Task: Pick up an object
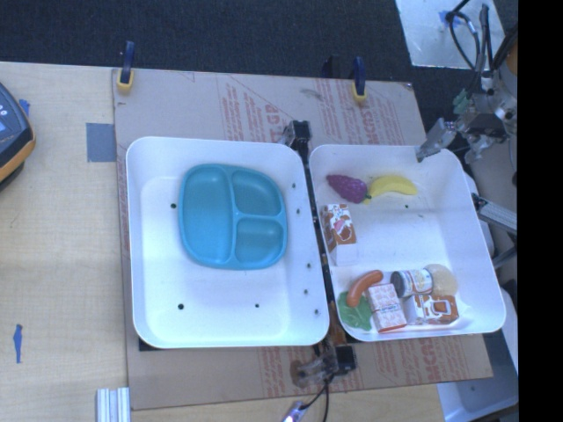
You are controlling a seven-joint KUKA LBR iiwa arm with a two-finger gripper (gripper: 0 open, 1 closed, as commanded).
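Several small toy foods lie in the right bin (475,236), any of them open to picking. Along its far wall a purple grape bunch (347,187) touches the stem end of a yellow banana (393,185). Just nearer, against the left wall, lies a small brown-and-white carton (339,228). A tight cluster sits in the near part of that bin: an orange hot dog (365,287) resting over a green leafy piece (354,313), a red-and-white box (385,309), a dark-labelled can (413,282), a pale round piece (442,279) and an orange-printed packet (437,309), all touching or just beside one another and close to the near rim. The middle of the bin, between the banana and the cluster, is bare white floor.

Above the far right corner of this bin hangs the tool (437,141), one grey finger (430,141) pointing down toward the rim, well apart from every item and holding nothing; whether it is open or closed I cannot tell.

The left bin (158,236) carries a blue divided plate (233,215) toward its far half, with open floor on the near side. Both bins sit edge to edge on a cardboard sheet (229,104) clamped to the wooden tabletop (53,262).
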